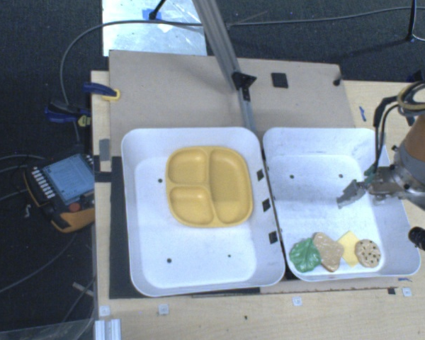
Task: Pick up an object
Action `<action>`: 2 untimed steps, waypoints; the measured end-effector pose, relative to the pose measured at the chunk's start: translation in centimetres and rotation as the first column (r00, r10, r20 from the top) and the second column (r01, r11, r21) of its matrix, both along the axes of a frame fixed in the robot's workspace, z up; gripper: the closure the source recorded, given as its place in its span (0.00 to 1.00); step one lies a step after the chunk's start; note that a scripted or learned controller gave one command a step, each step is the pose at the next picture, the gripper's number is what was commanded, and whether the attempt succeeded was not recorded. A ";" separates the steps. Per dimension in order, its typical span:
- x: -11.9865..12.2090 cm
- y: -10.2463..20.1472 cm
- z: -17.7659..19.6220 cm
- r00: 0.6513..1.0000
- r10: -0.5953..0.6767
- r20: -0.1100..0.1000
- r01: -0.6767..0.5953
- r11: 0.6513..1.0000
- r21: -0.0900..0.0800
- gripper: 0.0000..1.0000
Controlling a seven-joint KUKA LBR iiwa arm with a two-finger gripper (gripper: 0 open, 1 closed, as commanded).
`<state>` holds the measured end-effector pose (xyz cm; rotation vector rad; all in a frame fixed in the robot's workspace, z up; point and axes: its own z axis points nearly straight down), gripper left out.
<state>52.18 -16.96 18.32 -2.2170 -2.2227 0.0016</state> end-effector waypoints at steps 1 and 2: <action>0.2 0.8 -4.5 1.000 -0.001 0.000 0.001 1.000 0.000 0.00; 0.3 0.8 -9.5 1.000 -0.001 0.006 0.001 1.000 -0.002 0.00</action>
